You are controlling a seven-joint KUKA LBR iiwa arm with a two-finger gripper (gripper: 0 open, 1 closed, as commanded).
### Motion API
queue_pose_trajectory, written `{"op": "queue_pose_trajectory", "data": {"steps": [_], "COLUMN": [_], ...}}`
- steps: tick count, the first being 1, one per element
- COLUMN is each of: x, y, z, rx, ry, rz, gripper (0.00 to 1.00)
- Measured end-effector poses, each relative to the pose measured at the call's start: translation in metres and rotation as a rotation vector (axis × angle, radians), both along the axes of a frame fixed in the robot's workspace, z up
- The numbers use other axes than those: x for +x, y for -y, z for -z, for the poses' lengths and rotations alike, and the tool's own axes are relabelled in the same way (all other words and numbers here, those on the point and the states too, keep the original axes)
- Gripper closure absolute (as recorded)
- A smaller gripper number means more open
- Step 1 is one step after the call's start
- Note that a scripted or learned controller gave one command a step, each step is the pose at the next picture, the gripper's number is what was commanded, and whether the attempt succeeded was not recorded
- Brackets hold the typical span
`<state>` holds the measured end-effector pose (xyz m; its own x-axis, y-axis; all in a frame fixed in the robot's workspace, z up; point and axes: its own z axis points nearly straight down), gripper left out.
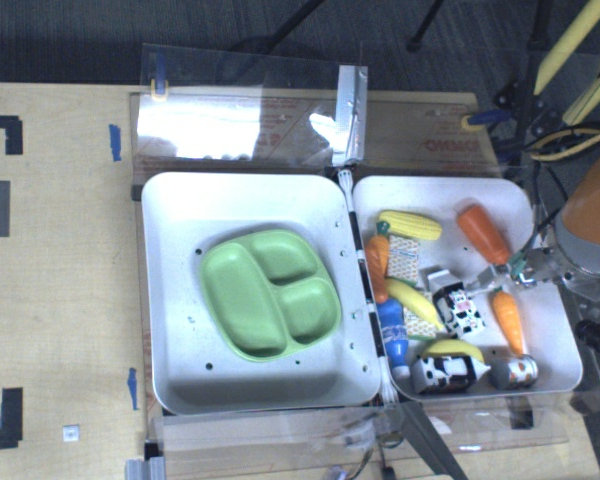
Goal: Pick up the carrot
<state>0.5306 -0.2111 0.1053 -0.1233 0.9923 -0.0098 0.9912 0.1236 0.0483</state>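
camera view / surface (60, 298): light wood; two white bins side by side at its middle.
camera view / left bin (180, 218): holds a green divided plate (270, 293), nothing else to note.
camera view / right bin (550, 358): cluttered; carrot (508, 321) lies near the bin's right edge, pointed end toward the near edge, free of the other toys.
camera view / neighbours: orange-red sausage-like toy (482, 231) toward the bin's far right corner; corn cob (410, 225) near the far edge; bananas (415, 303) mid-bin; blue bottle (393, 333) by the left wall; cow-print items (458, 311) and a small can (518, 370) along the near edge.
camera view / end effector (500, 276): comes in over the bin's right edge, tip just beyond the carrot's blunt top; open or closed: cannot tell, too small and blurred.
step: approach, judged; carrot not lifted, lies on the bin floor.
next move: needs the tip centred over the carrot's body, aligned across its width, then descent and closing; the can and the cow-print toy nearby could get nudged.
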Motion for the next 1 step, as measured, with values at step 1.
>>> {"op": "queue_pose_trajectory", "data": {"steps": [1], "x": [-0.0175], "y": [0.0063], "z": [-0.0002], "rx": [-0.008], "ry": [0.006], "rz": [-0.166], "gripper": [0.0]}}
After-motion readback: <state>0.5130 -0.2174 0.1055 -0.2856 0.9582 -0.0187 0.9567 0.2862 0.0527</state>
